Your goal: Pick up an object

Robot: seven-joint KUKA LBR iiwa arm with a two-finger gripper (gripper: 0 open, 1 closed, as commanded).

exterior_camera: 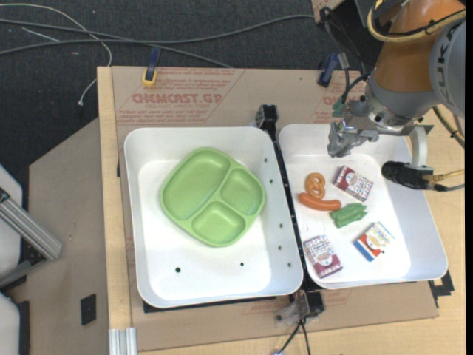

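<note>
1. Camera view shows the claw (pixel 341 145) hanging over the far left part of the right bin (pixel 425 220), above bare white floor, with nothing between its tips; whether it is released or clenched I cannot tell from this slant.
2. Nearest candidates lie toward the viewer from the claw: a pretzel (pixel 315 184) just beside an orange hot dog (pixel 319 203), and a small maroon carton (pixel 353 183) a little to the right of them.
3. Judged from the layout, the pretzel or the carton is the shortest reach, each a short drop forward and down from the claw.
4. Long axes: the hot dog runs roughly left to right with a slight downward tilt to the right; the green pepper (pixel 349 214) lies the same way, touching or nearly touching the hot dog's right end.
5. Two more cartons, one maroon (pixel 321 254) and one blue and white (pixel 374 241), lie nearer the viewer, well apart from the claw.
6. Left bin (pixel 148 272) holds a green divided plate (pixel 213 196), far from the claw.
</note>
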